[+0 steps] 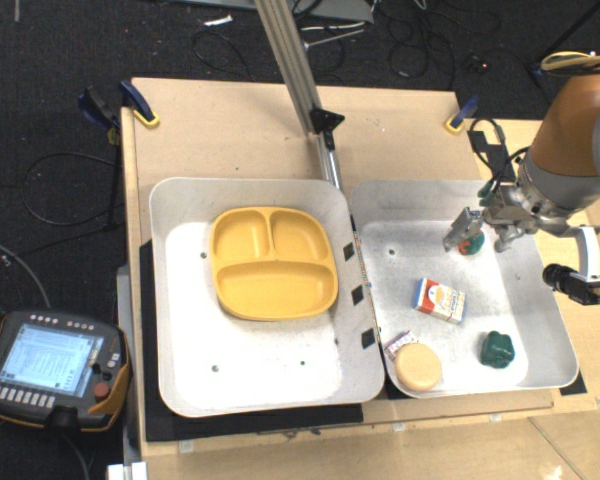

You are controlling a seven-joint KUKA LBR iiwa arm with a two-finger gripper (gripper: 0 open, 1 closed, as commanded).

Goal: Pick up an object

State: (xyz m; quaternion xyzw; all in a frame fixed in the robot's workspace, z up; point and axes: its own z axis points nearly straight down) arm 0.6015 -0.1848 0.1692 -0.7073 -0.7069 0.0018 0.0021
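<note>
My gripper (468,232) hangs over the far part of the right bin (540,313), at the end of the grey arm with its orange band (572,118). A small red and green object (470,246) sits right at the gripper's tip; whether it is held or lying on the bin floor is not clear. Nearer the front lie a red and white box (439,300), a dark green lump (497,349) and a round tan piece (418,366) at the front left corner.
The left bin (180,298) holds a yellow divided plate (274,264). A slanted metal pole (292,53) rises from the ridge between the bins. Blue and yellow clamps (138,106) grip the bench's far corners. A teach pendant (50,366) lies left of the bench.
</note>
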